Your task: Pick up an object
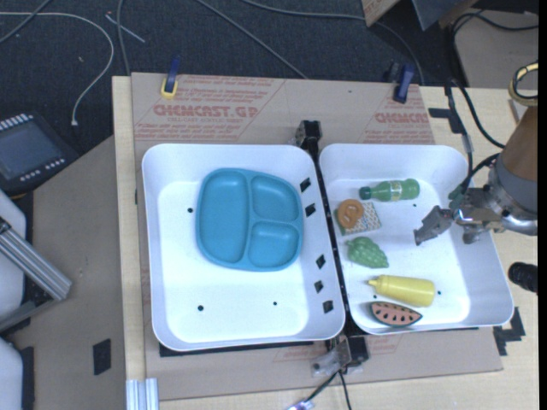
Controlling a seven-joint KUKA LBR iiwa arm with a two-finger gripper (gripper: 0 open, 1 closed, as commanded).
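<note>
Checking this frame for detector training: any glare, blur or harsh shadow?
Camera view: even, soft light; white bins bright, hardly any glare; faint shadows under the blue divided plate and yellow bottle; the tool looks slightly soft.

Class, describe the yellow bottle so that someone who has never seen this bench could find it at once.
Start at the right white bin, the one the arm reaches over. Near its front edge lies the yellow bottle, on its side, just behind the watermelon slice. It is the sole plain yellow item; the other bottle is green and lies at the back.
</note>
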